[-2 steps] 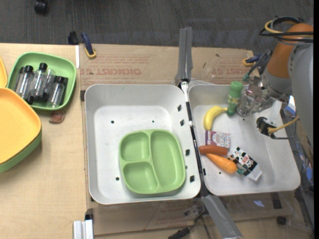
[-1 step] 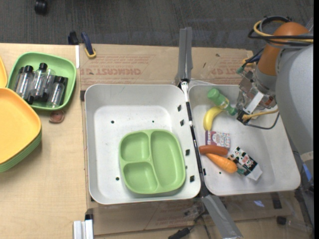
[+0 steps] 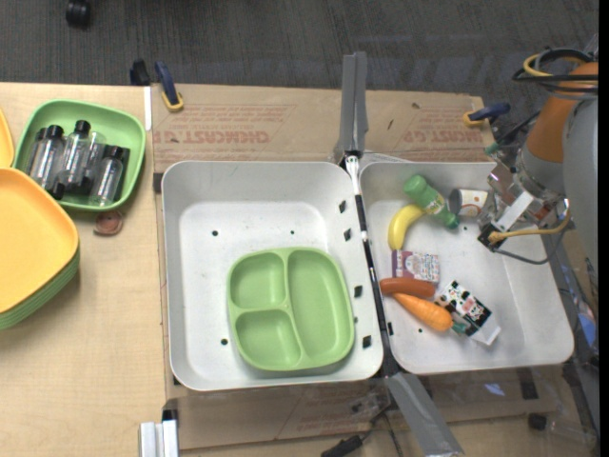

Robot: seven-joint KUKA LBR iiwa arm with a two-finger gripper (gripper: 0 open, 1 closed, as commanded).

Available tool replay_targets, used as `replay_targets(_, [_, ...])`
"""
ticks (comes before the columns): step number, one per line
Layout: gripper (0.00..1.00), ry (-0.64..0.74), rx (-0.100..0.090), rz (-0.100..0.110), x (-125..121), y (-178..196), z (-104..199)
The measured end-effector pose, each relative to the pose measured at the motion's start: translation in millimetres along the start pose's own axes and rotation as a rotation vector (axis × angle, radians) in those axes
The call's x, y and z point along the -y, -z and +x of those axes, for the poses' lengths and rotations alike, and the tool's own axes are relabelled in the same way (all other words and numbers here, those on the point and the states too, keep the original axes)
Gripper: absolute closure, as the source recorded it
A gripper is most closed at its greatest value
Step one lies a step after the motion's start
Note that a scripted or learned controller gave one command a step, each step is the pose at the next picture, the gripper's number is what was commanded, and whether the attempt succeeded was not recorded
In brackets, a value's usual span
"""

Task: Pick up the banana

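You have the banana (image 3: 403, 227) lying in the right bin (image 3: 533, 346), near its left wall, just beside a green bottle (image 3: 425, 197). Below it lie a small purple-and-white packet (image 3: 419, 266), print too small to read, and a carrot (image 3: 424, 312). Your gripper (image 3: 495, 228) hangs over the bin's right side, well apart from the banana; whether it is apart or together cannot be told. The cardboard (image 3: 238, 127) behind the bins reads "CHEWCAST", printed inverted.
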State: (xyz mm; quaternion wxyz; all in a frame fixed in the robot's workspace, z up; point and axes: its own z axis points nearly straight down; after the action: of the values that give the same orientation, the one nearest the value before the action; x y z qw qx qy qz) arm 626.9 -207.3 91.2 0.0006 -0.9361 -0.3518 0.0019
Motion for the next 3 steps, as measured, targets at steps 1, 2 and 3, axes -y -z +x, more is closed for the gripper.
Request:
replay_targets(1, [1.0,0.003,0.003,0.001,0,9,0])
replay_targets(2, [1.0,-0.077,0.0,0.001,44,-1,-7])
replay_targets(3, [1.0,-0.277,0.0,0.003,80,-1,-20])
